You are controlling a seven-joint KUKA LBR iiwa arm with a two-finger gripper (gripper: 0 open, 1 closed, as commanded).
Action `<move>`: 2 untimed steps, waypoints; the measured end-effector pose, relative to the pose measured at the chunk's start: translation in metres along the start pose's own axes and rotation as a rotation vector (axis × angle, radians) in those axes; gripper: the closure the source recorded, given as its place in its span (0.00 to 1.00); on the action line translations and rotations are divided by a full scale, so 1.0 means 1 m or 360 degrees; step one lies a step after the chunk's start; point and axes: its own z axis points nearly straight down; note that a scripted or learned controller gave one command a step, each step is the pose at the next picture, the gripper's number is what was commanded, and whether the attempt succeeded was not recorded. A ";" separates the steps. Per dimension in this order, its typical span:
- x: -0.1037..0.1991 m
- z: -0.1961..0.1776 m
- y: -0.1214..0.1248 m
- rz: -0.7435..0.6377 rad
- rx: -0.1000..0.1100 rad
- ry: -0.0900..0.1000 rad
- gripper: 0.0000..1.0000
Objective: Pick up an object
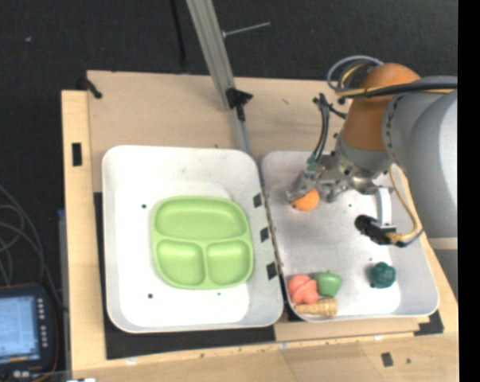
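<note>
- Arm (407,126) reaches in from the right over the far part of the right bin (407,293).
- Gripper (305,193) sits low at the bin's far-left area, fingers closed around a small orange ball (306,202); the ball shows between the fingertips.
- Near edge of the same bin: pink lumpy object (302,288), green pepper-like object (329,282) touching it, pale yellow piece (322,308) just in front.
- Dark green object (382,274) lies apart toward the right.
- Left bin (128,173) holds a green divided plate (201,241), three compartments.
</note>
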 end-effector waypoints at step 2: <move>-0.001 -0.078 0.000 0.0002 -0.0016 0.0000 1.00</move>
